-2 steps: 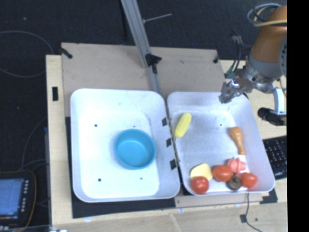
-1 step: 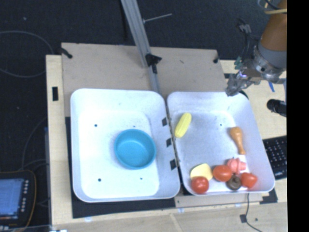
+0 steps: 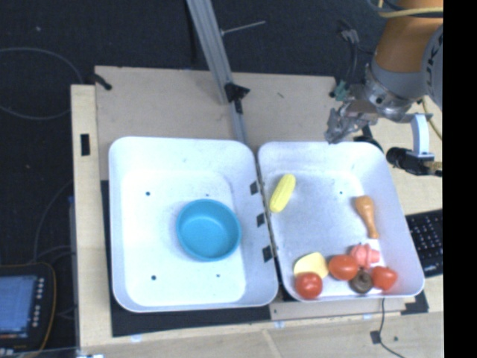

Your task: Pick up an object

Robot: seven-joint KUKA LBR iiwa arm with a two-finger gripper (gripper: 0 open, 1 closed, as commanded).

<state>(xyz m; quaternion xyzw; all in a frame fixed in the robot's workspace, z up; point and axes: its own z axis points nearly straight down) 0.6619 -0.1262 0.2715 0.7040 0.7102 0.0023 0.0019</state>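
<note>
Your gripper (image 3: 341,129) hangs over the far rim of the right bin (image 3: 387,171); you can't tell how its fingers stand. Below it, the corn (image 3: 282,192) lies near the bin's left wall and the orange peg (image 3: 366,215) toward the right. In the near corner huddle a yellow piece (image 3: 311,264), three tomatoes (image 3: 343,267) and a pink piece (image 3: 365,254). The blue bowl (image 3: 209,230) sits in the left bin (image 3: 134,200).
</note>
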